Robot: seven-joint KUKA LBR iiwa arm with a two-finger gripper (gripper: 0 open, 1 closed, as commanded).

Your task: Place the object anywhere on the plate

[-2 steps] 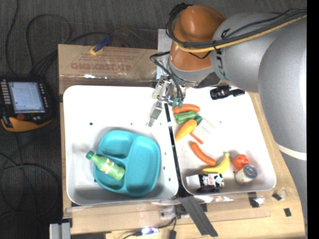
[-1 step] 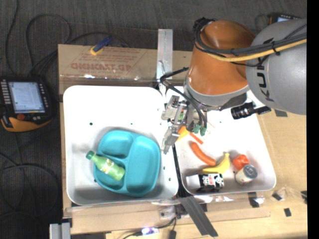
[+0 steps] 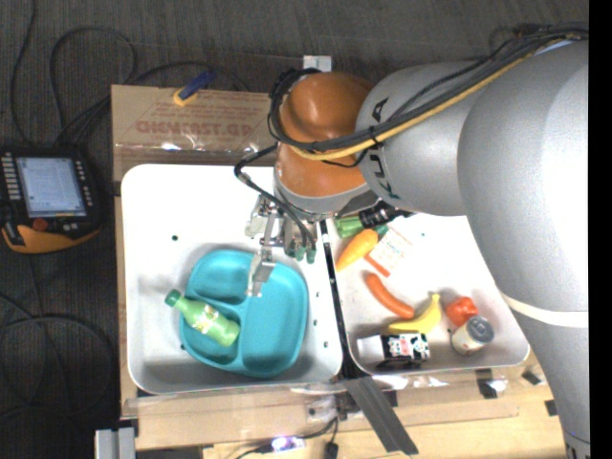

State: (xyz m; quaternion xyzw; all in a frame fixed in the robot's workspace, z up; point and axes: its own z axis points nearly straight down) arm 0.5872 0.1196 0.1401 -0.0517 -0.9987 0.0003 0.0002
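One arm [image 3: 459, 132], one plate [image 3: 277, 323], one bottle [image 3: 204, 319].

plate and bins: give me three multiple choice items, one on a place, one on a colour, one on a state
1. Where does the green bottle lie?
A. on the plate
B. in the right bin
C. on the cardboard

2. What colour is the plate?
A. red
B. teal
C. black

3. How does the bottle rest?
A. upright
B. on its side
C. hanging from the gripper

Answers: 1 A, it rests on the plate's left part in the left bin. 2 B, the plate is teal. 3 B, it lies lengthwise, cap toward upper left.
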